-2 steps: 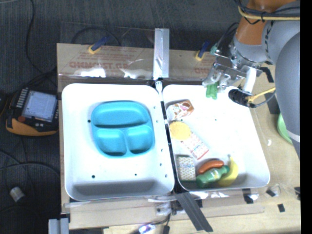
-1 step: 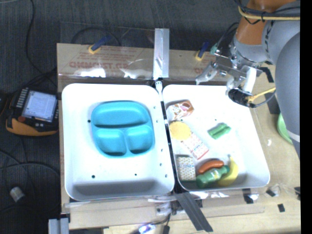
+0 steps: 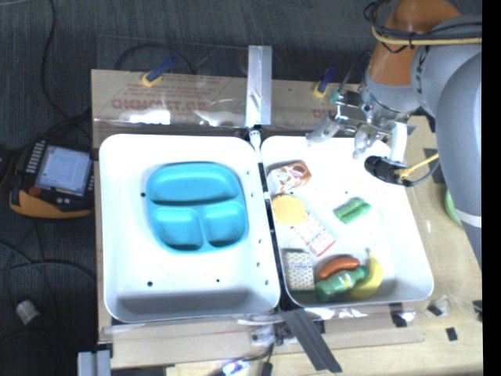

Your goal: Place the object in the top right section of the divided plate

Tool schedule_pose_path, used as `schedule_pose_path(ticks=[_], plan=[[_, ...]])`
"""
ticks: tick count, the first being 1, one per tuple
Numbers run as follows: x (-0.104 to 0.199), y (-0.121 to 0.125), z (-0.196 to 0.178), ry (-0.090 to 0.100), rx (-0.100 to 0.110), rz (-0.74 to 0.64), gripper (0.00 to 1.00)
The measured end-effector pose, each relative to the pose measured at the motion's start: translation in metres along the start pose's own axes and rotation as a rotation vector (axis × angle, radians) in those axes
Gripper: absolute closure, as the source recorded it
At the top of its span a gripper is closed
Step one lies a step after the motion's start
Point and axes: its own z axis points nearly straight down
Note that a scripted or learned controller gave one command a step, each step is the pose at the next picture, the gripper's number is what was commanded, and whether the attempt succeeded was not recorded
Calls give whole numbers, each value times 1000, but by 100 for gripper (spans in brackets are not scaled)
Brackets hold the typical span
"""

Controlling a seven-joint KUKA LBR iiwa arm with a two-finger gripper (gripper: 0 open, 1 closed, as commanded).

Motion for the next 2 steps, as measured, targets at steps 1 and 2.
schedule_pose_path(ticks=[1,2], plan=[[72,-16,8,3,0,-49,0],[137,-33,18,2,0,-132,0]])
